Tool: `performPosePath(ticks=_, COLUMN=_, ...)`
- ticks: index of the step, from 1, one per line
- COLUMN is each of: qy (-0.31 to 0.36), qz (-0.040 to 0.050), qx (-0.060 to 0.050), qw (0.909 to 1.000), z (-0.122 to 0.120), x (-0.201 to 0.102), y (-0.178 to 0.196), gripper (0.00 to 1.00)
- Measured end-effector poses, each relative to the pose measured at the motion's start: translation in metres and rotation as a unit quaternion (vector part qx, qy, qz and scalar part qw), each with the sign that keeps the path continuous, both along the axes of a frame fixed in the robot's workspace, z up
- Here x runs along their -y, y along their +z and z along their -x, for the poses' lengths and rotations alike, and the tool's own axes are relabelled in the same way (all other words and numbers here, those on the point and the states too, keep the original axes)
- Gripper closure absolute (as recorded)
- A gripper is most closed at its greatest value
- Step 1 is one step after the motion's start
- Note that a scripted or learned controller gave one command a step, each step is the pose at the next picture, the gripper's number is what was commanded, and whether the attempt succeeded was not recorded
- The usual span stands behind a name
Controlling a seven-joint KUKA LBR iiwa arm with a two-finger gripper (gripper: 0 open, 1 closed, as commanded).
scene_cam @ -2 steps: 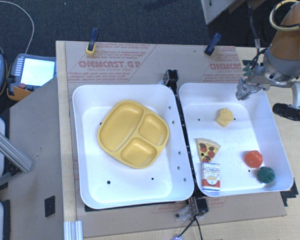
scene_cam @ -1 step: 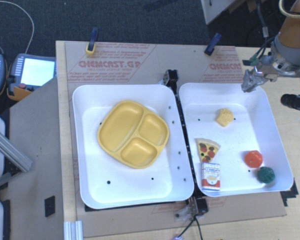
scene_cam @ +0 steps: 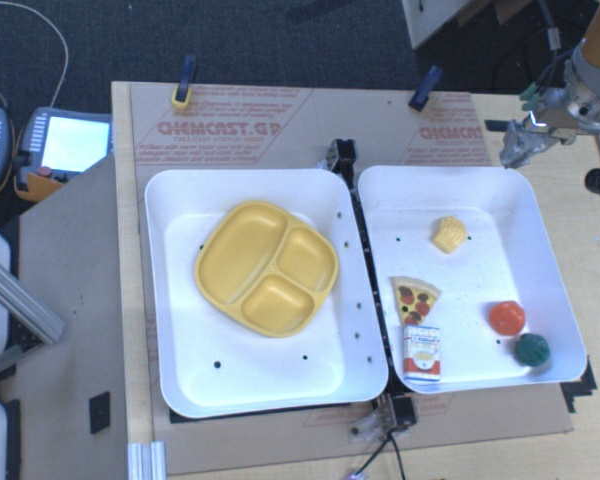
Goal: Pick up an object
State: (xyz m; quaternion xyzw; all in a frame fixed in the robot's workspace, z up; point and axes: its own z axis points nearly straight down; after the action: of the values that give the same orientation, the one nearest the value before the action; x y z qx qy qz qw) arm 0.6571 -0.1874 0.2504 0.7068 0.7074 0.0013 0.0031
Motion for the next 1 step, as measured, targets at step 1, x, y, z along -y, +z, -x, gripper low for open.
performPosePath(ticks=1, qy=0.002, qz=-0.0021, qx=-0.004, qw=1.0, z=0.0168, x=-0.0576, y=-0.0082, gripper=1.0)
